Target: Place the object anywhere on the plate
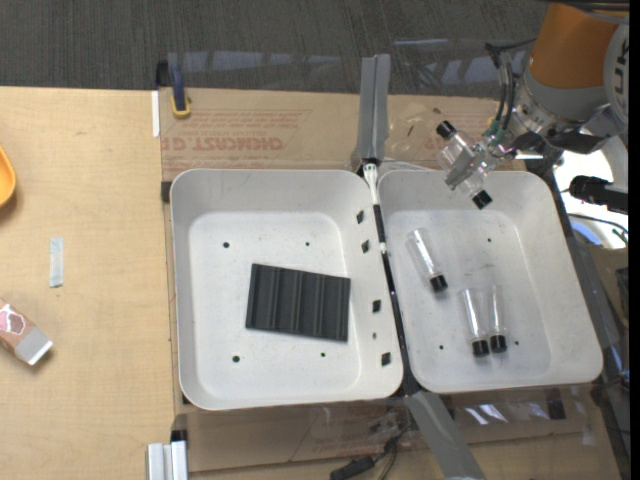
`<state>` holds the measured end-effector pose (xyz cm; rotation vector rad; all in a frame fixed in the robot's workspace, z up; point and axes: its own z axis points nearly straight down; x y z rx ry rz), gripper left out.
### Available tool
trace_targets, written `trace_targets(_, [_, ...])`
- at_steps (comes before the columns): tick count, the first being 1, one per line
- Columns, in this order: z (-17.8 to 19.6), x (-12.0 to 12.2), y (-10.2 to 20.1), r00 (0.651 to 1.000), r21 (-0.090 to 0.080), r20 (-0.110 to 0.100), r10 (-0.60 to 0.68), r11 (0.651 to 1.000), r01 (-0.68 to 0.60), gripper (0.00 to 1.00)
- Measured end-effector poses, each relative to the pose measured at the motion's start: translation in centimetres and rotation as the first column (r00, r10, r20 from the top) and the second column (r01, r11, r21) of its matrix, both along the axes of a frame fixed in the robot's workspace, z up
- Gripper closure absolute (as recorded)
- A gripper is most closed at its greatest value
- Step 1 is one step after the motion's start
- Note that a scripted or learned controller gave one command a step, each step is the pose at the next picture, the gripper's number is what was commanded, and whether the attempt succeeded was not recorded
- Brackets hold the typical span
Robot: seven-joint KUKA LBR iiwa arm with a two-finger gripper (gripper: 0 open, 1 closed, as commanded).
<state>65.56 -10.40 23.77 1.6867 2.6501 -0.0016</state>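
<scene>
My end effector [468, 164] hangs over the far edge of the right bin [560, 363], closed on a clear tube [458, 154]. I judge this the carry step; next I must travel left to the dark plate [299, 301] and release there.

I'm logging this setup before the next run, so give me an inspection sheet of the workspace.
Surface: two white bins side by side, left bin and right bin, on a brown bench.
Job's things: dark ribbed plate flat in the left bin; three clear tubes with black caps in the right bin.
Clutter: small wrapped item and pale strip on the bench.
Grippers: claw above the right bin's far edge.
Cables: wires by the arm.
Surroundings: grey carpet.
</scene>
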Motion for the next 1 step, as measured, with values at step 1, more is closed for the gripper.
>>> trace_targets(1, [2.04,-8.64,6.89,1.000,0.000,-0.003,-0.011,1.000,0.011,1.00])
